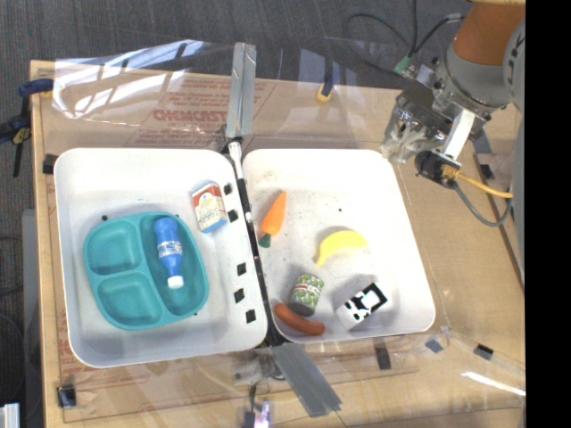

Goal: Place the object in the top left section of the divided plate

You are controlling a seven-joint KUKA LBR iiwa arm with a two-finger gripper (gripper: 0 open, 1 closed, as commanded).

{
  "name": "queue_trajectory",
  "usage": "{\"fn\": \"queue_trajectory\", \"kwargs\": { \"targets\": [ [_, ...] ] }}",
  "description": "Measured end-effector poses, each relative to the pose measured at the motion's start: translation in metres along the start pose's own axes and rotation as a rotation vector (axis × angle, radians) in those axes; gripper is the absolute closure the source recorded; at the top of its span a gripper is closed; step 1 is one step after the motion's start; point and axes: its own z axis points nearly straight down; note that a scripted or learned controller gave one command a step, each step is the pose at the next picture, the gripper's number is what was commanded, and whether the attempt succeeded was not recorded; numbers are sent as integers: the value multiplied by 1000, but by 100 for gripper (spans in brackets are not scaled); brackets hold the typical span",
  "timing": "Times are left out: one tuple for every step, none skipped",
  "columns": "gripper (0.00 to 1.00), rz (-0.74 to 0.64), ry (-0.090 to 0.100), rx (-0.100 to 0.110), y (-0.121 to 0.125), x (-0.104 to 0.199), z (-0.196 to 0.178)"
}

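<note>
While gripper [406, 141] state unclear, smooth blue bottle [169, 252] lies in teal plate [111, 288].

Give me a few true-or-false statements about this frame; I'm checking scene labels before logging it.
1. The bottle lies in the plate's right section. True.
2. The carrot is in the left bin. False: it lies in the right bin, near the divider.
3. The banana sits in the right bin. True.
4. The plate's top left section holds the small carton. False: the carton lies in the left bin, outside the plate, beyond its upper right rim.
5. The gripper hovers over the plate. False: it is by the right bin's upper right corner.
</note>
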Motion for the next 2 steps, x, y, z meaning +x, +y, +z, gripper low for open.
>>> {"fn": "queue_trajectory", "kwargs": {
  "targets": [
    [100, -84, -2, 4, -73, -11, 100],
    [100, -45, 0, 0, -11, 7, -42]
  ]
}}
